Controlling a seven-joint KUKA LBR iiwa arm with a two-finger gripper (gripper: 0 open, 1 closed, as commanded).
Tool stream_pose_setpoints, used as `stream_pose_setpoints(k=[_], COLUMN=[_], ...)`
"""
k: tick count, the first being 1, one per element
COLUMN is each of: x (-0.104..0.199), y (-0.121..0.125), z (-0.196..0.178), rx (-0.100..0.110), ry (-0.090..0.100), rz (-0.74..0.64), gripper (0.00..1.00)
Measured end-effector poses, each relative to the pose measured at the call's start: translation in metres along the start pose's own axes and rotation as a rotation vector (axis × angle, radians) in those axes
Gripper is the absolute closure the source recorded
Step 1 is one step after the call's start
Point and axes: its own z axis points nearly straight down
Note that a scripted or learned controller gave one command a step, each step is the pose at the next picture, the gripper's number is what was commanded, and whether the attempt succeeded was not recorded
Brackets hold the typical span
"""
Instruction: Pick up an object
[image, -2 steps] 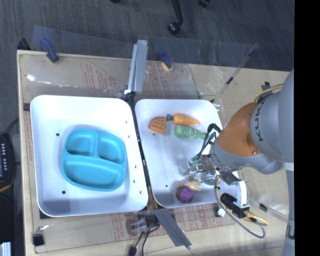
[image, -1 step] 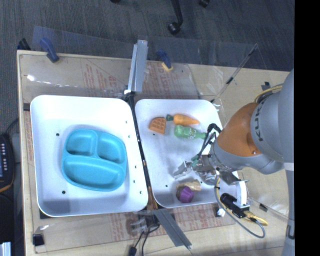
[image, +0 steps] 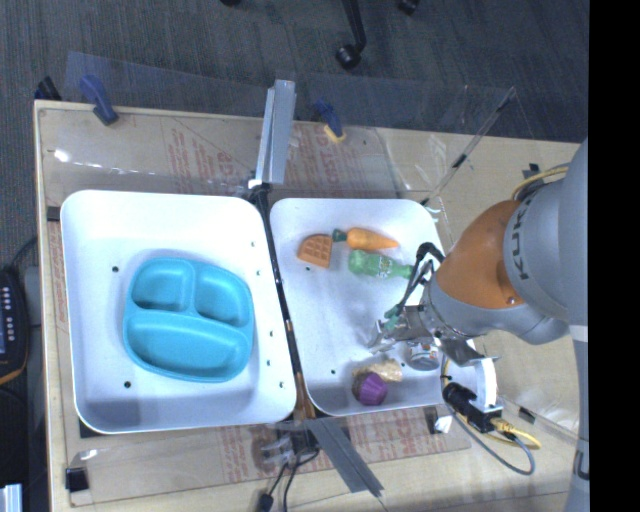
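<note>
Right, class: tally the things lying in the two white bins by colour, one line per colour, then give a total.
Blue: 1, the tray in the left bin
Orange: 2, the carrot and the waffle in the right bin
Green: 1, the bottle
Purple: 1, the purple toy
Total: 5

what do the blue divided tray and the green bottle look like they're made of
The sky-blue three-compartment tray in the left bin looks like moulded plastic: one even colour, rounded edges, soft satin sheen. The small see-through green bottle in the right bin also looks plastic, glossy and translucent, though at this size glass cannot be ruled out.
</note>
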Motion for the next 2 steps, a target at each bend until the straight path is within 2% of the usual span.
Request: stream_pose_setpoints(k=[1,2], x=[-0.001,0.000], y=[-0.008,-0.010], z=[-0.184,-0.055], rx=[-0.001,0.006], ry=[-0.006,-0.002], rz=[0.004,0.005], gripper=[1.00,1.00])
